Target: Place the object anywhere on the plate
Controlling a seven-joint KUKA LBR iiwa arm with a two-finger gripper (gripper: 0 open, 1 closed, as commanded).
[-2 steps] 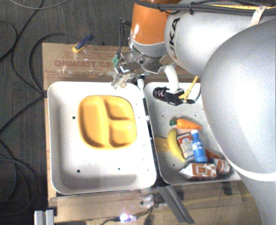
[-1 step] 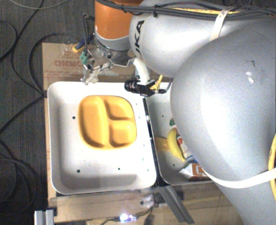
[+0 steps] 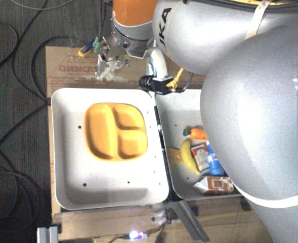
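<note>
- While the arm (image 3: 229,59) reaches across from the right, its tool (image 3: 108,67) hangs beyond the far edge of the left bin (image 3: 68,186), over a sheet of brown cardboard (image 3: 68,67); whether the tool is apart or together cannot be told, and nothing can be made out in its grip.
- Plate (image 3: 117,130): yellow, with divided compartments, lying flat in the middle of the left bin, nothing on it; judged to be set there alone so that any spot on it serves as the target.
- Right bin (image 3: 176,110): stock of loose things, heaped at its near side and partly hidden under the arm.
- Banana (image 3: 188,156): yellow, lying beside a small carton (image 3: 201,156) with a red and white label; print too small to read.
- Orange piece (image 3: 198,133), carrot-like, just beyond the banana.
- Blue item (image 3: 214,163) and a brown and white pack (image 3: 217,185) near the bin's front; lettering illegible.
- Task object: judged to be one of this heap, not yet on the plate.
- Writing: part of black lettering, "KA", on the arm; faded red print on the cardboard, not legible.
</note>
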